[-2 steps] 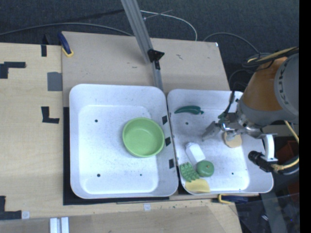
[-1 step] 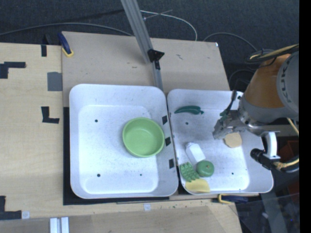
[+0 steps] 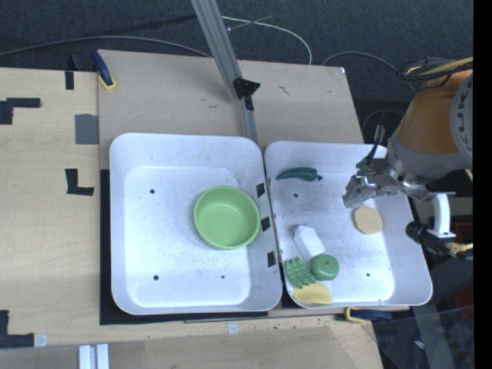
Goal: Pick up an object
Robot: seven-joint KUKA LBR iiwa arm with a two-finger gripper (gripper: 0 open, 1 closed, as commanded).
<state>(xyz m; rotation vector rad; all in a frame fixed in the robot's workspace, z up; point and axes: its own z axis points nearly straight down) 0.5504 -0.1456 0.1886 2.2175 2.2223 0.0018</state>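
Observation:
My gripper (image 3: 356, 194) hangs over the right bin's (image 3: 338, 152) right side, just above and left of a tan round disc (image 3: 368, 221). Nothing shows between its fingers. A dark green pepper-shaped piece (image 3: 299, 174) lies near the bin's far left corner. Toward the front lie a white cylinder (image 3: 309, 242), a green round knob (image 3: 324, 267), a green ridged piece (image 3: 297, 270) and a yellow piece (image 3: 313, 294) at the front rim.
The left bin (image 3: 154, 160) holds a light green bowl (image 3: 226, 217). A grey pole (image 3: 219, 37) slants across the bench behind the bins. The orange-banded arm (image 3: 438, 125) comes in from the right, over the right bin's edge.

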